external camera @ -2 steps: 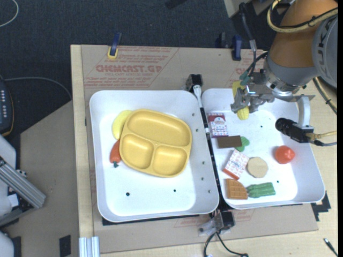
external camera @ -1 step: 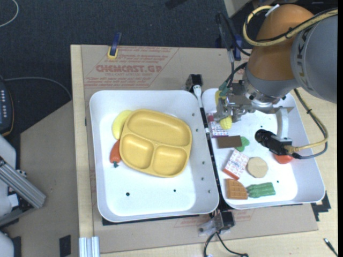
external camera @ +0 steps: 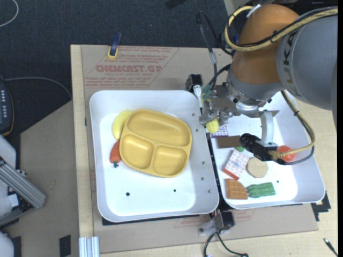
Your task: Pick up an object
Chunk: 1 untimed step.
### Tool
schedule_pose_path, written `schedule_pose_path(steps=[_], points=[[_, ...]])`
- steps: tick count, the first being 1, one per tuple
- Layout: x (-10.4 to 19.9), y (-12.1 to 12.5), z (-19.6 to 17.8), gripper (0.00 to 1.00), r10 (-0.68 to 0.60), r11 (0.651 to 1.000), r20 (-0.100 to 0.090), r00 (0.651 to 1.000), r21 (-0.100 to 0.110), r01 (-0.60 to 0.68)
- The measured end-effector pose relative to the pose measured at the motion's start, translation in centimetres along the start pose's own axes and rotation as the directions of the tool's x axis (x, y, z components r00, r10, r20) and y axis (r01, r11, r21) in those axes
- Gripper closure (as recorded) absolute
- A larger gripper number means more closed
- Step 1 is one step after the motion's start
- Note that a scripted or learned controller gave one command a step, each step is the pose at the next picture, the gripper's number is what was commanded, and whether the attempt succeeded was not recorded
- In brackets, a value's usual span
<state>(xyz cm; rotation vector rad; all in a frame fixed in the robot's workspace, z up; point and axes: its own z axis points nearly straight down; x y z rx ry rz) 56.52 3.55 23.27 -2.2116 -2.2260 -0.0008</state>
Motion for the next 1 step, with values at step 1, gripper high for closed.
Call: schedule_pose_path(steps=[1], points=[[1.01, -1.02, -0.19, 1.00, 0.004, 1.000, 0.001, 1.000, 0.001, -0.004]])
